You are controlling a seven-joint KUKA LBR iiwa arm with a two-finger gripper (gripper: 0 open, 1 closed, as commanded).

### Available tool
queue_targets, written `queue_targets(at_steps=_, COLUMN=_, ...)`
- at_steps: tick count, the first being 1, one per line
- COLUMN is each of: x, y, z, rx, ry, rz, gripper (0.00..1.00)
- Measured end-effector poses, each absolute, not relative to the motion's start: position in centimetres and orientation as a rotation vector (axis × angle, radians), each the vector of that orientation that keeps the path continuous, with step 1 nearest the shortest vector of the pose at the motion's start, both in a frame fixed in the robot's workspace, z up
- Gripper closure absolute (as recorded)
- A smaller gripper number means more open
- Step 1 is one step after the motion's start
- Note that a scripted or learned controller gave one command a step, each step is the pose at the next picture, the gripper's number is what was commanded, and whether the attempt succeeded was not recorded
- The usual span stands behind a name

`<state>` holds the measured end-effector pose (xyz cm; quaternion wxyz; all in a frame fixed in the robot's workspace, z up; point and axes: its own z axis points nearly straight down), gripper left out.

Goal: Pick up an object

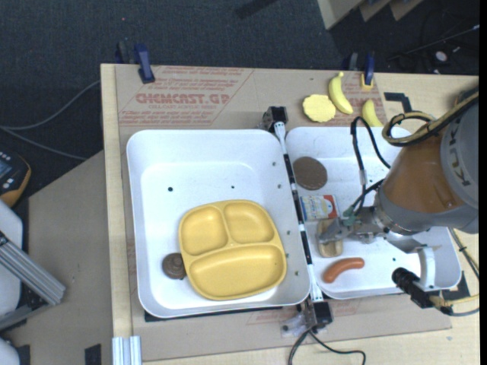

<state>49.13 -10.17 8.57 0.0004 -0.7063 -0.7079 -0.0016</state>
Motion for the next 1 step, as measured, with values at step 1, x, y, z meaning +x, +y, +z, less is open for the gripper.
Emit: queue_targets(at_steps=1, x=49.30, y=-9.56, z=8.73, rx=-2.226, ry=-2.224, rz=-0.004, gripper=0.00)
